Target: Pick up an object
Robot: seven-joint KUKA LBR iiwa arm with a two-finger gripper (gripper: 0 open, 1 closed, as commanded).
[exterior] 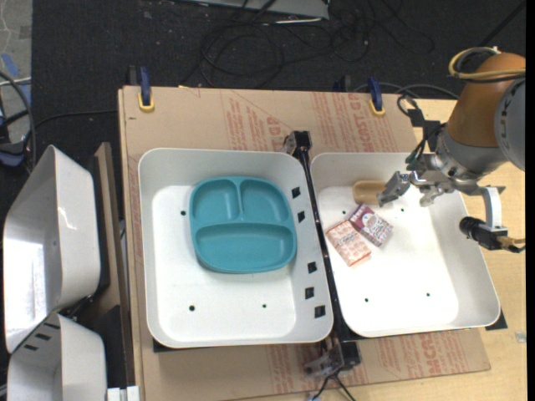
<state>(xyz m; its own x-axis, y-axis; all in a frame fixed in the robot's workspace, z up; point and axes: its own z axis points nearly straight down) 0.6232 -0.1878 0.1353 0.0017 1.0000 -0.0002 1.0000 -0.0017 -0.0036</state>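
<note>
Tan cylinder-like object [365, 191] lying at far edge of right bin [468, 307], just beside gripper [394, 189]; two small packets [359, 233] nearby. Gripper state: cannot tell. Best lowered squarely over tan object, clear of bin wall, before closing.

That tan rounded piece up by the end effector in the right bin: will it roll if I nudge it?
Likely, yes. The tan piece looks rounded and cylinder-like, lying on its side on the right bin's smooth floor, so a sideways nudge could roll it. It sits near the bin's far wall, which may stop it. Its weight can't be judged.
</note>
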